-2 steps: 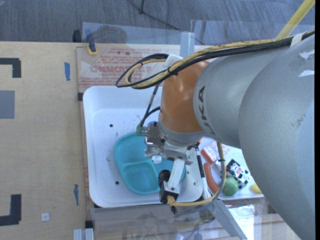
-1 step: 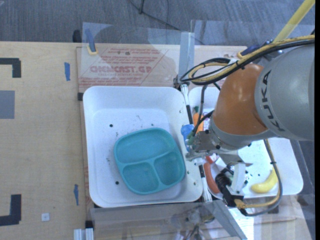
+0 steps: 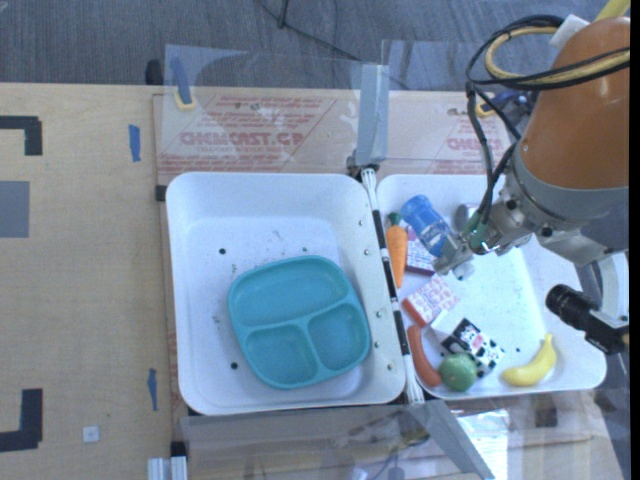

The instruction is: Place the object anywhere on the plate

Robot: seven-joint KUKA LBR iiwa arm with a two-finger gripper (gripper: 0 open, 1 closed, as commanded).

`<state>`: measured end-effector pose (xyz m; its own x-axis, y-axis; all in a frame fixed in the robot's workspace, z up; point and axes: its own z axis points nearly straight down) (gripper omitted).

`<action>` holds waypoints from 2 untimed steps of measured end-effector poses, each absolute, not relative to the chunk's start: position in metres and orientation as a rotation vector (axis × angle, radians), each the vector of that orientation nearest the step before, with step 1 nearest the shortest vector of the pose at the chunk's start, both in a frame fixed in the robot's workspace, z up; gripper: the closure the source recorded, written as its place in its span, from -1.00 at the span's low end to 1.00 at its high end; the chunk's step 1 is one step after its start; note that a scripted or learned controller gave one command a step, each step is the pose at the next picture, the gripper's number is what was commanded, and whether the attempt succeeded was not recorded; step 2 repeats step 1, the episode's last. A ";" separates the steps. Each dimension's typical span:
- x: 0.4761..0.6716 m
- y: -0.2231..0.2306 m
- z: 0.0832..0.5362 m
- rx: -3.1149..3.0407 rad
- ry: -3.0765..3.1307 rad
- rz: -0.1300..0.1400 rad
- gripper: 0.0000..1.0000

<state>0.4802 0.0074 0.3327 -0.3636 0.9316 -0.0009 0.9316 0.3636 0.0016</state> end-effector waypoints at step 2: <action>0.480 0.008 0.333 1.770 2.593 0.001 -1.00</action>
